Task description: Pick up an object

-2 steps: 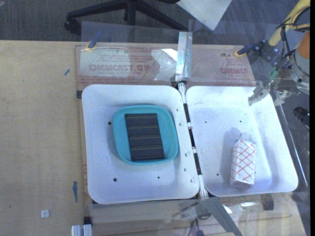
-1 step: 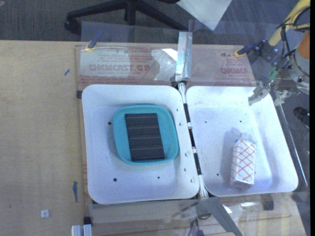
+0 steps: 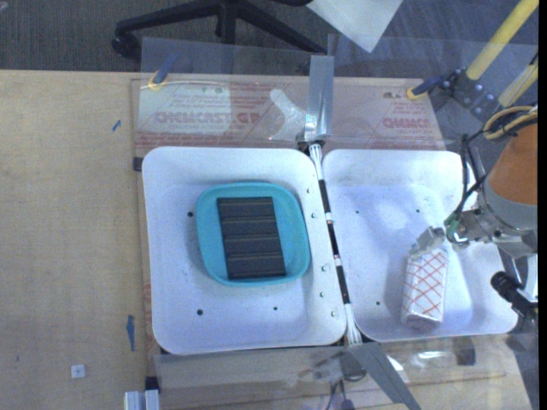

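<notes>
**My wrist hangs at the right bin, beside the red-checked packet**

Farthest to the left is the bare wooden bench (image 3: pixel 60 229), with a few small blue marks on it. Next comes the left bin (image 3: pixel 171 314), shallow and white with rounded corners. In its middle lies a teal tray (image 3: pixel 208 229), also with rounded corners, and on that tray rests a dark ribbed block (image 3: pixel 250 237), its ridges running across it. The block sits squarely inside the tray's rim, well clear of the bin walls.

The two bins touch along a central seam (image 3: pixel 329 229), where a row of small fasteners runs from top to bottom. Behind them stands a clear panel with red lettering (image 3: pixel 197 109), and beyond that the legs of a dark office chair (image 3: pixel 226 11).

In the right bin (image 3: pixel 376 186) lies a white packet with a red lattice pattern (image 3: pixel 426 287). It rests in the bin's lower right part, lengthwise and a little tilted, its top end crumpled and pointing up toward my wrist.

My arm (image 3: pixel 517 173) comes in at the right edge, the orange band showing above the grey wrist. My gripper (image 3: pixel 466 227) sits at the bin's right side, just beside the packet's crumpled top end. I cannot tell how my gripper is set, nor whether it touches the packet: the tip is small, cluttered with cable and partly cut off by the edge.
</notes>
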You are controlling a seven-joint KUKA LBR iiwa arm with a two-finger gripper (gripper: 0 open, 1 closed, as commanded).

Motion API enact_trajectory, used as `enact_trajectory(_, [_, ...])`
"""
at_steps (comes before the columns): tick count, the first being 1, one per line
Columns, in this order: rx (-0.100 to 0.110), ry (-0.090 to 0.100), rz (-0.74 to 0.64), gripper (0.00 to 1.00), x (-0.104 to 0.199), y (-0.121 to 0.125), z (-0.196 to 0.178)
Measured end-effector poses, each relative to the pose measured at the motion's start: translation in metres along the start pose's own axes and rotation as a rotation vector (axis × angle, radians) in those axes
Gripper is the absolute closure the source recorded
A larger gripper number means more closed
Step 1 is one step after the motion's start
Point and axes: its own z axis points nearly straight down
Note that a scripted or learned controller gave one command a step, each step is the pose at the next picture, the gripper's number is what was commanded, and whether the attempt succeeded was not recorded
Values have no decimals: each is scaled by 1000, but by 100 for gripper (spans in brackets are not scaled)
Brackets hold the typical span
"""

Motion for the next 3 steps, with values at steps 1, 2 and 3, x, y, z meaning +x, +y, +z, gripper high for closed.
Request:
enact_trajectory(1, [-50,-24,-125,0,15,-26,30])
enact_trajectory(2, [-32,-14,141,0,16,-13,34])
enact_trajectory(3, [-35,-17,143,100,15,-12,25])
